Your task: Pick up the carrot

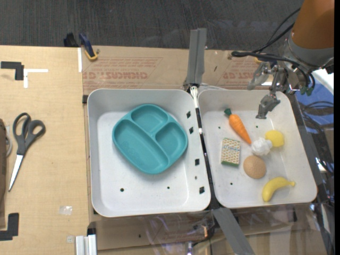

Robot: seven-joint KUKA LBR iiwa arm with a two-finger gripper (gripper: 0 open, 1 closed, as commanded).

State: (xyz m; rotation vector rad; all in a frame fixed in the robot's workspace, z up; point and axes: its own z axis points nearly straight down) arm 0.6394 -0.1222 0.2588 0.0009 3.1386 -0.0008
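Nearest the lower edge of the right bin (303, 193), a yellow banana (276, 187) lies on the floor, toward the near right corner. Just behind the banana sits a brown egg (255, 167), and left of the egg a small green-patterned box (230, 152) lies flat. Behind the egg, a white crumpled object (261, 146) touches a yellow lemon-like piece (274, 138) on its right.

The carrot (239, 127) lies behind and left of the white crumpled object, on the bin floor, orange body pointing toward that object and green top toward the far left corner. Nothing grips it; it rests free, near the box and apart from the bin walls.

Farther back and right of the carrot, the gripper (264, 109) hangs over the rear part of the right bin. One dark finger is seen pointing down above the floor; the opening between the fingers cannot be made out, and no object is seen between them. The carrot is well clear of the fingertip, to its left. Above the gripper, the wrist carries cables, and the orange band (314, 12) of the arm rises at the far right.

Left of the carrot, across the joined bin walls, the left bin (101, 195) holds a teal divided plate (150, 138). Scissors (22, 139) lie on the bench left of that bin.
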